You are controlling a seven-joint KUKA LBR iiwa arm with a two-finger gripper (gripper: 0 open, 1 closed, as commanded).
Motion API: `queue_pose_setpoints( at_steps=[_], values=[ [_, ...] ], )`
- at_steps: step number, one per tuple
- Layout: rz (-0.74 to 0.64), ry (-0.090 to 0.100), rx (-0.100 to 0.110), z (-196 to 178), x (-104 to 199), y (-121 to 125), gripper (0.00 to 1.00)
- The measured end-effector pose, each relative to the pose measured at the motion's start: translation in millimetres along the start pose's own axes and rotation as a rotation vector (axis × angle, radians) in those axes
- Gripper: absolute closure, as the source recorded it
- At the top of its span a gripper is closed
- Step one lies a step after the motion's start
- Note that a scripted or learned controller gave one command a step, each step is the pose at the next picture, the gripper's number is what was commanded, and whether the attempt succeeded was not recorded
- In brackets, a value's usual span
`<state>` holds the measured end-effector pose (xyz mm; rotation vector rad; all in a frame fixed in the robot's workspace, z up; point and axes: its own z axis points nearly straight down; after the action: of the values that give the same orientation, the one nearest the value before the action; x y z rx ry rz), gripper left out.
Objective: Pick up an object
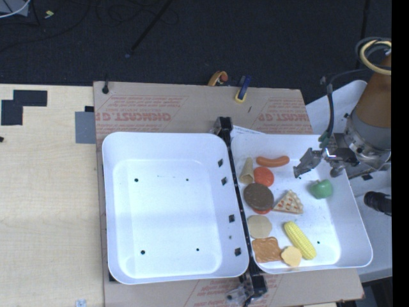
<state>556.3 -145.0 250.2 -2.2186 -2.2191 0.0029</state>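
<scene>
We see a small, round, glossy green apple lying in the right bin, near its right wall and apart from the waffle wedge and corn cob. The gripper hovers just above it, and we cannot tell its state or that it holds anything.

The arm is cut off at the right edge; the end effector's fingers blur together.

Grey arm, orange band, black cables, dark metal tool.
</scene>
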Motion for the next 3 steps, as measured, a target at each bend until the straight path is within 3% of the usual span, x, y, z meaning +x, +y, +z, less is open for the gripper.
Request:
queue_pose_setpoints(
  at_steps=[1,2,3],
  values=[
    [-0.003,0.003,0.011,141,35,17,0.0],
    [0.006,-0.012,-0.028,154,51,-2,0.0],
    [0.002,-0.009,-0.028,156,62,-42,0.0]
  ],
)
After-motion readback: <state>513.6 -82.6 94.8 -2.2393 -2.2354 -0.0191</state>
